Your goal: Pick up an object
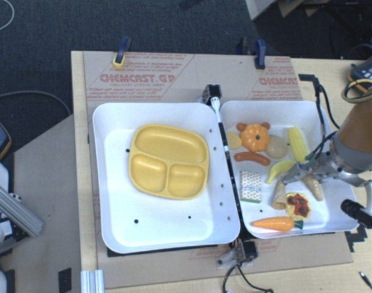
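Over the right bin point(232, 112), low above its contents, the gripper point(302, 177) was seen at the end of the grey arm point(357, 139), which reached in from the right. Its fingers were spread fairly wide, and nothing was seen held between them, though the view at that spot was crowded and perhaps not wholly trustworthy. Directly below and just left of the gripper lay a banana point(279, 170), and a corn cob point(297, 143) stood just above it. A slice of pizza point(297, 204) lay just beneath the gripper, with a carrot point(274, 224) further down near the bin's front edge. To the gripper's left were found a sausage point(252, 158), a small pumpkin point(257, 137) and a pale round piece point(276, 146) beside it. A small printed packet point(250, 185) lay left of the gripper and slightly lower, near the wall shared by the bins. Well apart to the left, in the left bin point(113, 212), a yellow divided plate point(169, 161) was set.
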Action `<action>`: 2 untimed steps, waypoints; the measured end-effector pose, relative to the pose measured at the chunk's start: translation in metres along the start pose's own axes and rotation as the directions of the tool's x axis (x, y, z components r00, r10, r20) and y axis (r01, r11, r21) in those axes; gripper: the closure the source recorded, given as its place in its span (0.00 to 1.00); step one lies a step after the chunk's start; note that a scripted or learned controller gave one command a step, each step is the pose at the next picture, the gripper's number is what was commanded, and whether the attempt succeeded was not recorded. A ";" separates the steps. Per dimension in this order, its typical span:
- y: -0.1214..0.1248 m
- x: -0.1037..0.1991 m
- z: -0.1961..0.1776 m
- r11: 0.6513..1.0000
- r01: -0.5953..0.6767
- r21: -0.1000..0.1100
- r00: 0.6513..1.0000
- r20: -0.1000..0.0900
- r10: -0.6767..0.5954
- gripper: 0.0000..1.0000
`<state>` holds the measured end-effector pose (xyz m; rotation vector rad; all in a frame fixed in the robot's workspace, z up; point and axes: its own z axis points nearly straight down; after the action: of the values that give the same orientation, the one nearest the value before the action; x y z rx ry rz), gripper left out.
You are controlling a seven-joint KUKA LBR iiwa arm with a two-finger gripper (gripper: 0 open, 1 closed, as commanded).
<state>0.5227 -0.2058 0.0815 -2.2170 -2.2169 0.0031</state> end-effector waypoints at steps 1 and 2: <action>0.001 -0.001 -0.014 1.000 -0.001 -0.006 1.000 0.003 0.001 1.00; -0.007 -0.003 -0.064 1.000 -0.001 -0.010 1.000 0.006 0.001 1.00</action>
<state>0.5165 -0.2093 0.1453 -2.2265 -2.2237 -0.0020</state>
